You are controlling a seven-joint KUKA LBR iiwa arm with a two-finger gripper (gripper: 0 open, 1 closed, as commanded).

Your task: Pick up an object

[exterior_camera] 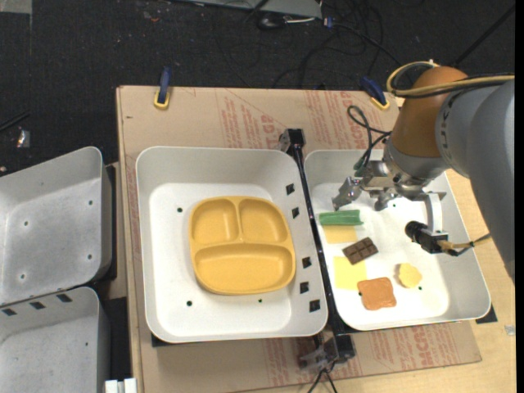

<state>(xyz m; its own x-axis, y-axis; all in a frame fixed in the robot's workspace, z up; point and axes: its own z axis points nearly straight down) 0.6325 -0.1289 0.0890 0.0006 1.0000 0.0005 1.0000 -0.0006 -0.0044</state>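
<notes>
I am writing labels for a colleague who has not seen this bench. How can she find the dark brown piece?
Look in the right white bin, among the small flat pieces. The dark brown piece lies below the green bar and above the orange square. It alone is dark, with a ridged top.

Brown bench [229,109], two white bins [155,219] (side by side)

Grey arm [483,129], orange band [426,109], yellow cable [442,82].
</notes>
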